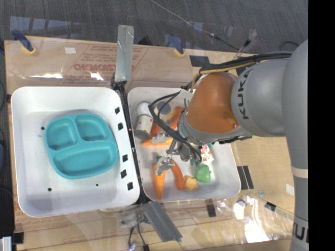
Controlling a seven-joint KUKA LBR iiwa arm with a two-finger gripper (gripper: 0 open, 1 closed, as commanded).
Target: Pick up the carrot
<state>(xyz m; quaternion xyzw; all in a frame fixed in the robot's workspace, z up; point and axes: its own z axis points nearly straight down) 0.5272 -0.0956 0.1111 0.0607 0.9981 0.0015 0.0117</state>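
The arm (272, 101) is smooth grey with dark lettering reading "KU" on its side, a rounded glossy orange band (212, 106) above the wrist, and black cables (157, 120) looping beside it toward the metallic pincer (175, 158).

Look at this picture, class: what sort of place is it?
Probably a robotics lab bench: a grey arm reaches into a white bin of toy food, including a carrot, beside a bin holding a teal divided tray.
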